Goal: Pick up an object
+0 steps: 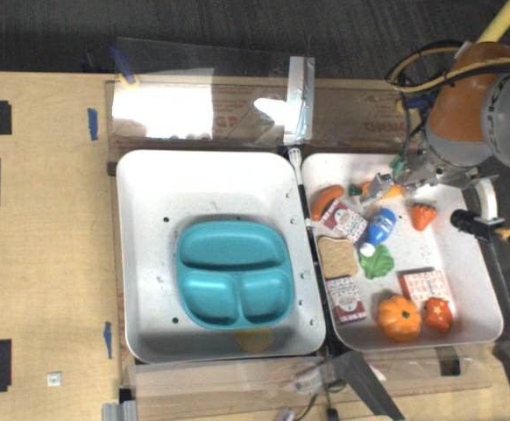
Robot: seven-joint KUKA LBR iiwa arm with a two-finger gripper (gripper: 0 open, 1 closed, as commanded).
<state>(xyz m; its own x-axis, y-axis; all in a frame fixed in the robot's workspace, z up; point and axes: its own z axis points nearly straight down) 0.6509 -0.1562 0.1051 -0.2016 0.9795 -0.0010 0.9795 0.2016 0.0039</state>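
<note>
We are looking down at the counter, pale and wood-grained, carrying two shallow glossy white bins. In the left bin a smooth teal compartment tray is lying flat, rounded at its corners. The right bin is holding the toys: a ridged orange pumpkin, a red tomato, a tan bread slice, a crinkly green leafy piece, a blue-and-white bottle, a small red strawberry-like piece, an orange-red sausage shape, and printed flat packets. The grey arm with its orange band is reaching in from the right, and the end effector is hanging over the bin's back edge, just above the bottle; we cannot tell how it is set, nor whether it is touching anything.
</note>
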